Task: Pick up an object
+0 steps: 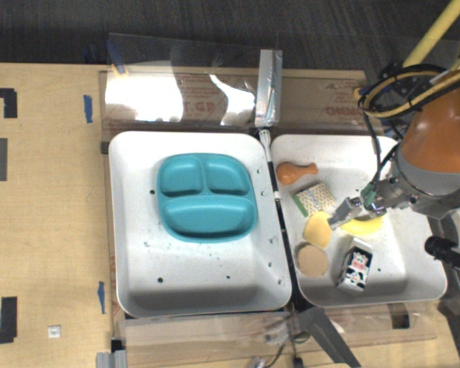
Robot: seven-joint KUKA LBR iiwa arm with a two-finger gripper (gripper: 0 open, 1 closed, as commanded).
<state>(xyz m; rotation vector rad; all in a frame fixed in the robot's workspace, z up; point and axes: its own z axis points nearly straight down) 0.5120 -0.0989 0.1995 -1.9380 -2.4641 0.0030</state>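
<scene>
In the right bin (422, 278) the jaws sit low over a yellow banana-like piece (364, 225); I cannot tell their spread. Just beside lie a yellow lump (317, 228), a checkered block (315, 198), a tan disc (313, 261) and a small carton (356, 268). A teal divided tray (207, 195) fills the left bin (130, 228).

Teal divided tray (206, 196) in white left bin (130, 228); right bin (414, 278) has orange piece (295, 172), yellow banana (362, 225), green-checkered pack (316, 199), tan disc (313, 261).

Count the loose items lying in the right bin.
5: an orange drumstick at the back, a patterned sponge, a yellow piece under the pincer, a tan disc, a small carton. More may be hidden under the arm.
</scene>
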